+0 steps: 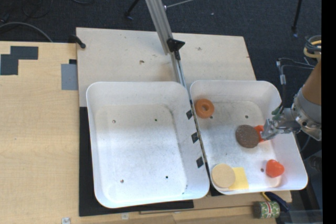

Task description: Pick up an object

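The arm (pixel 314 93) reaches in from the right over the rim of the right bin (pixel 273 91), and its gripper (pixel 271 129) hangs low inside that bin near the right wall. Whether the gripper is spread or pressed together cannot be told at this size. Just left of it lies a brown disc (pixel 247 136), dark and speckled, flat on the bin floor; a small orange-red piece (pixel 259 129) shows between the disc and the gripper, touching or nearly touching both, and whether the gripper grips it cannot be told. 4 more things lie in the same bin: an orange ring (pixel 204 108) near the upper left corner, well apart from the gripper; a red ball (pixel 274 168) below the gripper near the front right corner; and a tan disc (pixel 223 176) lying against a yellow block (pixel 240 179) along the front wall. The left bin (pixel 100 93) sits beside the right one. A metal rail (pixel 158 18) slants across the bench (pixel 126 55) behind the 2 bins.
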You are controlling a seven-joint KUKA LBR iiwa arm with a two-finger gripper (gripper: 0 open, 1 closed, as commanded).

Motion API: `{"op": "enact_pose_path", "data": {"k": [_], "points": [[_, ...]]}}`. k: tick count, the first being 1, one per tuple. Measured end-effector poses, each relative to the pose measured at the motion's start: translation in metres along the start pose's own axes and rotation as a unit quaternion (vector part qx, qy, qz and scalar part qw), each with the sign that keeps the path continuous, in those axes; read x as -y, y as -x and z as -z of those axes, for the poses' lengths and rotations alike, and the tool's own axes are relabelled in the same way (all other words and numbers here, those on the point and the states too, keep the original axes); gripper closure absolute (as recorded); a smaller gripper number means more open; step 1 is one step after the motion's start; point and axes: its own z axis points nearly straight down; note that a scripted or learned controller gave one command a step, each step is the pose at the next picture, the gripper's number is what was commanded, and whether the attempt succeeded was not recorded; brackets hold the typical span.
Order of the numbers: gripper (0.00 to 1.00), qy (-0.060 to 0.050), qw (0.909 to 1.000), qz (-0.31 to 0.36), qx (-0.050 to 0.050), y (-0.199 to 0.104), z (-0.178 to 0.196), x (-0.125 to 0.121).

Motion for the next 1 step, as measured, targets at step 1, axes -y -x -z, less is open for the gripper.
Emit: {"op": "enact_pose_path", "data": {"k": [1], "points": [[1.0, 0.0, 1.0, 0.0, 0.0, 0.0009, 0.0454, -0.0011]]}}
